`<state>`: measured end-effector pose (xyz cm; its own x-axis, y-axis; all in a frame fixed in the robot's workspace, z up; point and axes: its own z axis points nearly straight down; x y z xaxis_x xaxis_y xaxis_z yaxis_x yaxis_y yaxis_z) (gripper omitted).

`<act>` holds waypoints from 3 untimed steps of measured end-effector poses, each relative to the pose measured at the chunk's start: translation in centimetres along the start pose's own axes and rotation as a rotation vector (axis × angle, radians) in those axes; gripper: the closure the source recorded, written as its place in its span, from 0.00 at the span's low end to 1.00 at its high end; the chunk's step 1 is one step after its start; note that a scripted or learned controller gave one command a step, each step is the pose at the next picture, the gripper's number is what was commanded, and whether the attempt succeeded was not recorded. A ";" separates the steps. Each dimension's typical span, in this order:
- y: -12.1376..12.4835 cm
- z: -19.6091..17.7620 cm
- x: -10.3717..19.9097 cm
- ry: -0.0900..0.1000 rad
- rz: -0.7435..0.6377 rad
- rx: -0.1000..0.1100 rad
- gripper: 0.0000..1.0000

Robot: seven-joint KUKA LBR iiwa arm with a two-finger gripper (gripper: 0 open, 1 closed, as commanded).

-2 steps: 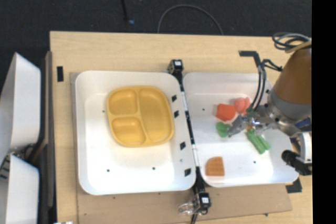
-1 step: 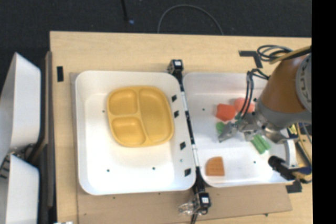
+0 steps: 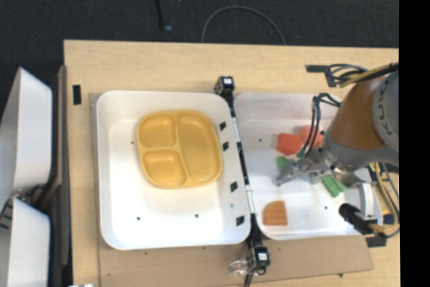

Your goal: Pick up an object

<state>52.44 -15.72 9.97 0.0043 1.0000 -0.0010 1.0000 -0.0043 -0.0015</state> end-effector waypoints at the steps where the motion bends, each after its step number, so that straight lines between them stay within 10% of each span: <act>1: 0.1 -1.2 -0.1 0.000 0.006 -0.005 1.00; 3: 0.6 -13.5 -1.4 -0.002 -0.007 -0.010 1.00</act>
<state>53.07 -17.08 23.51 -0.0025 1.0000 -0.0033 1.0000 0.0025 0.0088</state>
